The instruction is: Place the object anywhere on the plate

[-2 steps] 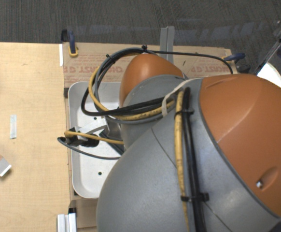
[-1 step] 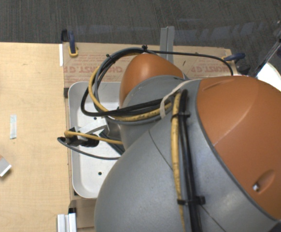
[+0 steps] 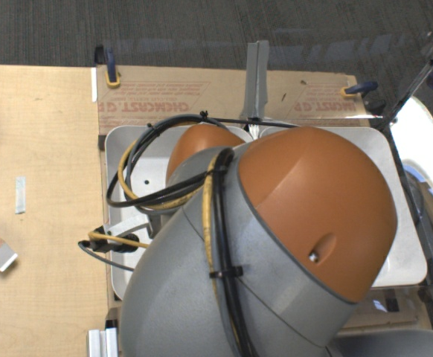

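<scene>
My grey arm with its orange band (image 3: pixel 313 199) covers most of the two shallow white bins (image 3: pixel 120 155) on the pale wooden worktop (image 3: pixel 38 140). My jaws are hidden beneath it; their state cannot be told, nor where the object lies.

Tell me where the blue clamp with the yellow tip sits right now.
In the camera view, one blue clamp grips the cardboard sheet at its upper left corner, just above the left white bin; a second clamp holds the sheet's upper right corner.
</scene>
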Action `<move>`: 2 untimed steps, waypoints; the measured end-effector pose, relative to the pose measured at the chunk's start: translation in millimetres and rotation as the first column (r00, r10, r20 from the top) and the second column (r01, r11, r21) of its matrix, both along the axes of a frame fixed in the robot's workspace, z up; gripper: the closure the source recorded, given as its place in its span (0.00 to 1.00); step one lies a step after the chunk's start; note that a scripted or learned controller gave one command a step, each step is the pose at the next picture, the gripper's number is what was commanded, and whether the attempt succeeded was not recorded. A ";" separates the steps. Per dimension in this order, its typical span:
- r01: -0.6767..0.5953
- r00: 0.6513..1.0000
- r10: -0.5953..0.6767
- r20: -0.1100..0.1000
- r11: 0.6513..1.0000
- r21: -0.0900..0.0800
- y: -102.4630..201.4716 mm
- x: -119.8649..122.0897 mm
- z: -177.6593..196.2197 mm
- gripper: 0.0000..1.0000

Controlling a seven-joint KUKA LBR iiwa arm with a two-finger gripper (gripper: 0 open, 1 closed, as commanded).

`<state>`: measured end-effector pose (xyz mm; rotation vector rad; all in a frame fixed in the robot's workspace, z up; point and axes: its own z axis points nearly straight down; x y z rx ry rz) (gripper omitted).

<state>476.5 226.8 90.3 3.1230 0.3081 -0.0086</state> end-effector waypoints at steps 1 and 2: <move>0.002 1.000 -0.002 -0.003 1.000 -0.004 -2.7 0.1 8.1 1.00; -0.001 1.000 0.001 0.001 1.000 0.000 0.1 0.3 0.6 1.00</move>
